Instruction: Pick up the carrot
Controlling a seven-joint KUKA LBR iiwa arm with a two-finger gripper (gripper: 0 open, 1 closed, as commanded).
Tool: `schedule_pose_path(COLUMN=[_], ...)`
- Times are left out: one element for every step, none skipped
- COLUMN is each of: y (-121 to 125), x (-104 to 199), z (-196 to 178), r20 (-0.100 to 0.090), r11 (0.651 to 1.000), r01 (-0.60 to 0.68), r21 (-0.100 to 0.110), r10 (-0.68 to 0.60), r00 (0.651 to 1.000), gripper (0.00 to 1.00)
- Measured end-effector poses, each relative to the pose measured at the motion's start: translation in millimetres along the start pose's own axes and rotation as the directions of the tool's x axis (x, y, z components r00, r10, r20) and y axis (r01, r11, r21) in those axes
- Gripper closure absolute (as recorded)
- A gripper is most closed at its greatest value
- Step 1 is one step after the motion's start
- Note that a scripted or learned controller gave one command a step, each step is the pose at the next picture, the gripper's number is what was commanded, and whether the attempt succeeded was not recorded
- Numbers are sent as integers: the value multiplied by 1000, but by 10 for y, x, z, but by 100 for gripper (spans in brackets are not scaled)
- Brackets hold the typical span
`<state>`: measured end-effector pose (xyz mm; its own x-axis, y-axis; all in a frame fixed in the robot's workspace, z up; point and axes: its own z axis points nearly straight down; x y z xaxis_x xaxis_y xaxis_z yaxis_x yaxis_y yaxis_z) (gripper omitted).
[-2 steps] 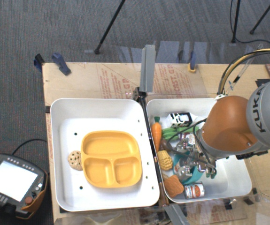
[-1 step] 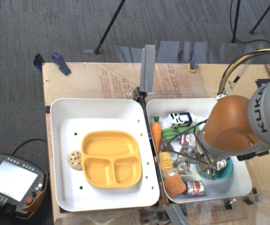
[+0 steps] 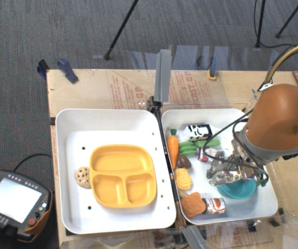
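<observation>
On the left, the yellow plate (image 3: 123, 182) sits in the left bin (image 3: 68, 123) with a cookie (image 3: 83, 177) beside it. Next, the carrot (image 3: 173, 148) lies along the right bin's (image 3: 267, 205) left wall, tip up, easy to reach from above. Farther right, the gripper (image 3: 226, 173) hangs over a teal bowl (image 3: 238, 190), far from the carrot. I cannot tell how it is set.

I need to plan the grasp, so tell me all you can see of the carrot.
The carrot is a smooth orange toy, plastic by its look, with a small green top. It lies in the right bin along that bin's left wall, green end pointing away from the camera and tip toward it. Green vegetables lie close on its right, and a dark brown piece and a corn cob sit near its tip. The gripper is over the bin's middle, apart from it.
</observation>
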<state>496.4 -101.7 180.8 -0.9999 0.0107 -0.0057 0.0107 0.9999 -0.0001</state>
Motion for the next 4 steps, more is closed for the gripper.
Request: schedule_pose_path(y=[-282, -1077, -1085, -1084], x=[160, 159, 60, -24], z=[-1756, -2459, -1689, -2694], r20=[10, -1, -7, 5], r11=[989, 999, 973, 962], r01=[-151, 48, 231, 272], r21=[2, 0, -5, 4], r10=[151, -48, -231, -272], r00=[989, 999, 973, 962], gripper=[100, 100, 100, 100])
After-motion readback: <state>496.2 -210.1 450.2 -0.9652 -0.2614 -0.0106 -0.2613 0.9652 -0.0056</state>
